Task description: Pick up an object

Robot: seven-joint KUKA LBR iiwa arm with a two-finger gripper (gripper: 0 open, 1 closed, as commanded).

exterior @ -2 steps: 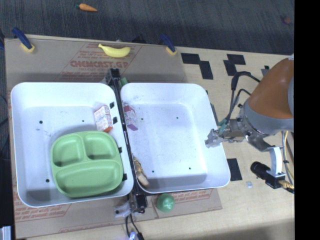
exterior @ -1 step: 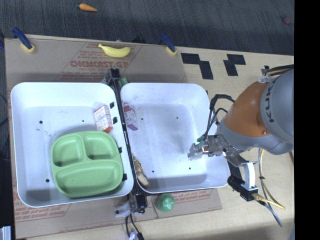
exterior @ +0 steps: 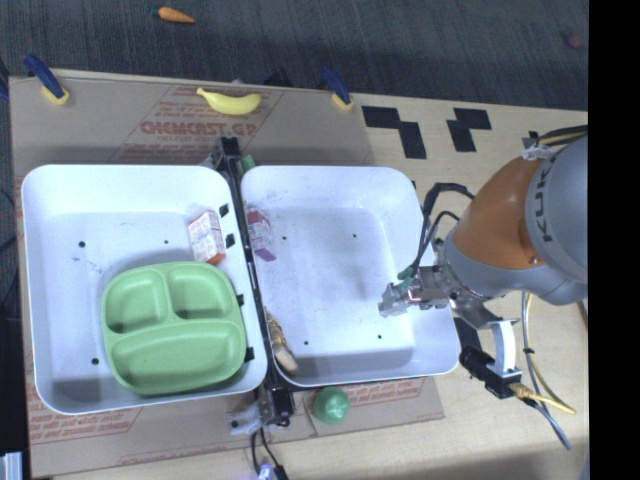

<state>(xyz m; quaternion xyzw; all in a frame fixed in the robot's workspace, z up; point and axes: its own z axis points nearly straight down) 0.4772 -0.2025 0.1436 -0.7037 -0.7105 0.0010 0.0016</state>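
My gripper (exterior: 398, 298) hangs low over the right bin (exterior: 330, 183), near its right wall, with nothing visibly held. A red-and-white packet (exterior: 259, 231) lies against that bin's left wall. A tan object (exterior: 280, 349) rests at its front left corner. In the left bin (exterior: 60, 193) sits a green divided plate (exterior: 176, 327), and a small red-and-white carton (exterior: 205, 236) lies just behind it. All of these are well to the left of my gripper.
A yellow banana (exterior: 230, 99) lies on the cardboard behind the bins. A green ball (exterior: 330, 405) sits on the bench in front of the right bin. Blue clamps (exterior: 337, 86) hold the cardboard's far edge. An orange item (exterior: 177, 14) lies on the floor.
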